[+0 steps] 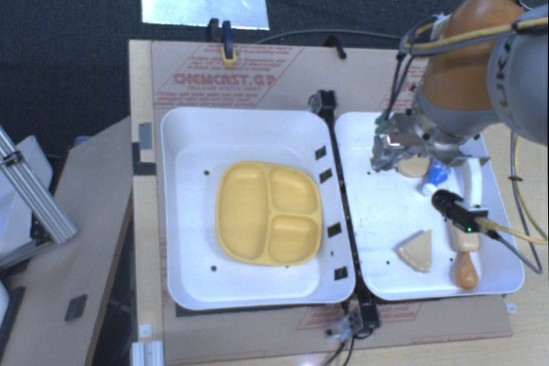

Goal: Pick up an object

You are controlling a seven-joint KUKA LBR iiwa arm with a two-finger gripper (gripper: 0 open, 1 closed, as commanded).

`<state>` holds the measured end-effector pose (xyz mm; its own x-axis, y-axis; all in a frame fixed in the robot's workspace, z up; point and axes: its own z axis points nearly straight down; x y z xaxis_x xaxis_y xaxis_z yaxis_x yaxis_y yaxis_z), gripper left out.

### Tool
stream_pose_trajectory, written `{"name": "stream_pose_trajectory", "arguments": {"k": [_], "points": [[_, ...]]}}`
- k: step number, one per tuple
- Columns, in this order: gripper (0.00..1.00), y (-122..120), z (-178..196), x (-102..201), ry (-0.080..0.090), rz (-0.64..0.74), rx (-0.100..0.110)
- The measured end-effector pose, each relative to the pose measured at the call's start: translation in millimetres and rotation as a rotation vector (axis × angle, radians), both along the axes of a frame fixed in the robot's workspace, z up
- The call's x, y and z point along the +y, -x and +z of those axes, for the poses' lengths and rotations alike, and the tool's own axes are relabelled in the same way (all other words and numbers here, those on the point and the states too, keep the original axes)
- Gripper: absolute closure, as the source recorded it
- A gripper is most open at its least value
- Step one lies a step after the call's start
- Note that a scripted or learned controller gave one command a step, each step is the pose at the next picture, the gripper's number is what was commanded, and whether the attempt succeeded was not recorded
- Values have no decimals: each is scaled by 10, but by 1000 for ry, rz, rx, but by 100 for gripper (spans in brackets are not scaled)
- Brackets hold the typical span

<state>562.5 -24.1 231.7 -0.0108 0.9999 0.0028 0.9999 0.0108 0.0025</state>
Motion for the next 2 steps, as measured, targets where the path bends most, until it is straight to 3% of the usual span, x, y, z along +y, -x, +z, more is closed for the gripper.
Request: {"name": "stream_pose_trajectory", "arguments": {"k": [2], "points": [[100,-115,-79,1124,1,-1,1]]}}
